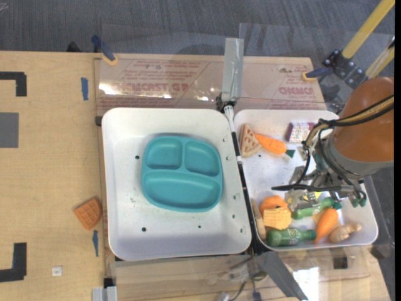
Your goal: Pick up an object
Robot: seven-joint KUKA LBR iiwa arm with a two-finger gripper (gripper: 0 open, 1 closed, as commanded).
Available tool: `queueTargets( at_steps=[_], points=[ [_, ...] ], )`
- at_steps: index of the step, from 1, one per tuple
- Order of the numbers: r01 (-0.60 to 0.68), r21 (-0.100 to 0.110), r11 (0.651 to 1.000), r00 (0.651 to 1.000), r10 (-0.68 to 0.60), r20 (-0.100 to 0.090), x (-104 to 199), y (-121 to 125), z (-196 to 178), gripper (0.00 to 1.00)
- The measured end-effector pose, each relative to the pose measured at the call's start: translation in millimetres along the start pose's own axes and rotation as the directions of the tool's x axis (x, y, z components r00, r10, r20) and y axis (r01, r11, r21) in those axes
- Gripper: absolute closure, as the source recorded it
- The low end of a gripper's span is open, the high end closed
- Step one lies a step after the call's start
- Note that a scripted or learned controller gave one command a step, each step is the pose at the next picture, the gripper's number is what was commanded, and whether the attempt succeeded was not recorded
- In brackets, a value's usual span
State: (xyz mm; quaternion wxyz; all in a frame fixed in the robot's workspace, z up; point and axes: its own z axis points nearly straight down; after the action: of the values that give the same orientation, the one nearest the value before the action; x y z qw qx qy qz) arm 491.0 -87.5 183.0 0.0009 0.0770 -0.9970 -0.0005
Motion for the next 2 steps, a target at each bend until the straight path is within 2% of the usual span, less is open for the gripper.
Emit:
queueTargets(
  at_steps=[1,2],
  points=[
    [0.001,0.002,1.000,1.000,-0.001,0.007,-2.0,0.3,-2.8,0.00],
    [0.087,0.008,0.996,0.996,-0.088,0.019,-59.1,-28.8,92.4,0.00]
  ],
)
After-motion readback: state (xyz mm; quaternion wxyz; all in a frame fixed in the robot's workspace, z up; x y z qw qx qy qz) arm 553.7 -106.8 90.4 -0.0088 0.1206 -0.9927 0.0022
